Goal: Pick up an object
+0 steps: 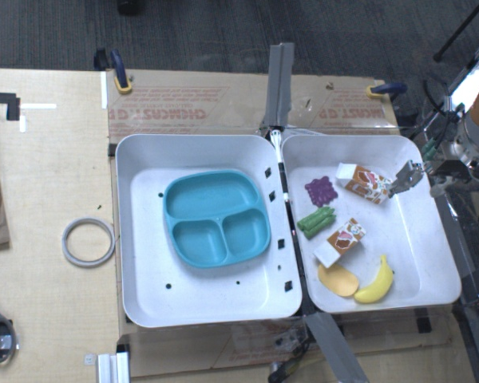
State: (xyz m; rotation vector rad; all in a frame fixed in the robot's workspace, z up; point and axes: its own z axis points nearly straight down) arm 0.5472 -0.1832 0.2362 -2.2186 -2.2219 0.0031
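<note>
Two shallow white plastic bins are shown side by side on the bench. The left bin (136, 238) is occupied by a smooth teal divided plate (216, 218) with three compartments, rounded at its corners. In the right bin (431, 262) the small objects are gathered. A yellow toy banana (377, 282), curved and glossy, is laid near the bin's front edge, its long axis running from lower left to upper right, the narrow tip directed toward the upper right. Just beside its lower end a flat yellow-orange chip-shaped piece (338, 280) is seen. A small printed carton (342, 240) is set above that piece, tilted, its long axis slanting from lower left to upper right. A green pea pod (315, 219), ridged, is placed on a similar slant, and a knobbly purple grape cluster (321, 189) is seen above it. A second printed carton (366, 183) lies near the bin's back, its long axis slanting down to the right. The gripper (407, 176) is seen at the right end of this carton; whether its fingers are spread or pressed together cannot be told. A grey ring (89, 241) rests on the bench left of the bins.
</note>
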